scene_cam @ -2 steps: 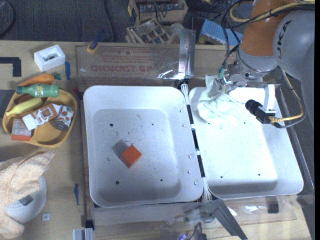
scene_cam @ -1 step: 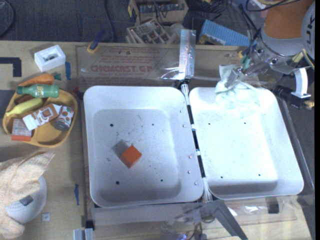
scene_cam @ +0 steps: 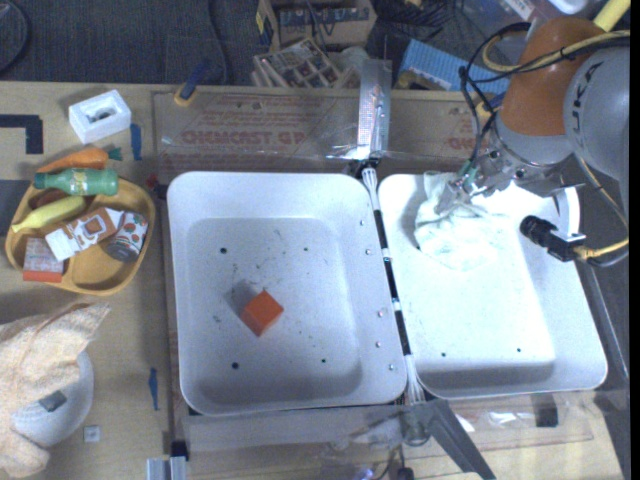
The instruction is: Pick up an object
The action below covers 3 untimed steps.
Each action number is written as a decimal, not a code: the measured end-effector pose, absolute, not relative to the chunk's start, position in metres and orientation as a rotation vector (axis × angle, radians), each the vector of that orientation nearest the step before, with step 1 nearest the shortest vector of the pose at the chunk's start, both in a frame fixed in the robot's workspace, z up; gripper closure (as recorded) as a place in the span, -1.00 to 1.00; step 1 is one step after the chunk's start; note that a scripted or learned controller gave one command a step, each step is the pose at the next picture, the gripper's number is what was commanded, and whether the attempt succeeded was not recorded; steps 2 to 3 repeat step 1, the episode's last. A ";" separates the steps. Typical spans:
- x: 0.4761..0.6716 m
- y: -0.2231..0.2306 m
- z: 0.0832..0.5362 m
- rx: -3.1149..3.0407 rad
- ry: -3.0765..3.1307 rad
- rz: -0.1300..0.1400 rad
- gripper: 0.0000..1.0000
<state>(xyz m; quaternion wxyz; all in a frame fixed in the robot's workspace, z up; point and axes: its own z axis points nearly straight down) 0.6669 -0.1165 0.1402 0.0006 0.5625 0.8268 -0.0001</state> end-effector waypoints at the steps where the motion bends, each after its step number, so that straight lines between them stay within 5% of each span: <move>1: 0.667 -0.065 0.185 1.906 2.492 0.002 1.00; 3: 0.667 -0.065 0.185 1.906 2.492 0.002 1.00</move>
